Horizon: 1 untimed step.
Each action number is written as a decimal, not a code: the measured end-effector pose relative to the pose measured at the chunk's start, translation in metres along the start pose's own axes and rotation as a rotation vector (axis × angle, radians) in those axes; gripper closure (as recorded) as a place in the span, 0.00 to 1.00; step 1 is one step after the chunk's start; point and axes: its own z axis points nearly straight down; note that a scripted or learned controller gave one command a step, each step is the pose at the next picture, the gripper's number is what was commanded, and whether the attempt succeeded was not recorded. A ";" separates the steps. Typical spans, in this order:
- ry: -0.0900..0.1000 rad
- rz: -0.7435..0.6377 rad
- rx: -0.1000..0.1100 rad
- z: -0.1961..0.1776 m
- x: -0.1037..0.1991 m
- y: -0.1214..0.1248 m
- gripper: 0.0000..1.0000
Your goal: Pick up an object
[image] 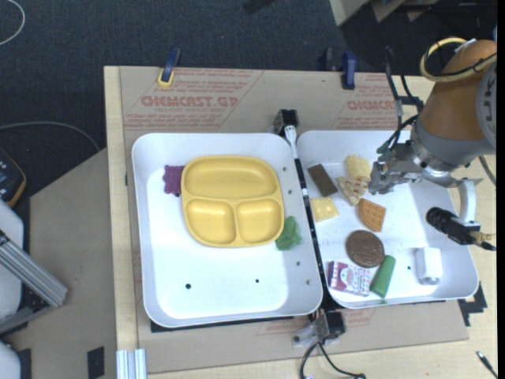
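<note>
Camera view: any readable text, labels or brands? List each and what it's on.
"CHEMCAST GP" in red, printed on the brown paper-faced board under the two shallow white bins, top left.
The same red print repeats at the board's top right, partly cut off.
Red-and-white packet in the right white bin: print too small to read.

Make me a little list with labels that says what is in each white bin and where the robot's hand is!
left bin: yellow divided plate, purple piece at its left edge, green piece at its lower right corner
right bin: brown bar, pale yellow wedge, orange waffle piece, round brown cookie, green stick, red and white packet, small white block
gripper: low over the top of the right bin, beside cream-coloured pieces
holding something: cannot tell
</note>
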 end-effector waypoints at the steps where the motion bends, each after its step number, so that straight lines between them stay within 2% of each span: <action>1: -0.001 -0.001 -0.001 -0.054 0.000 0.002 1.00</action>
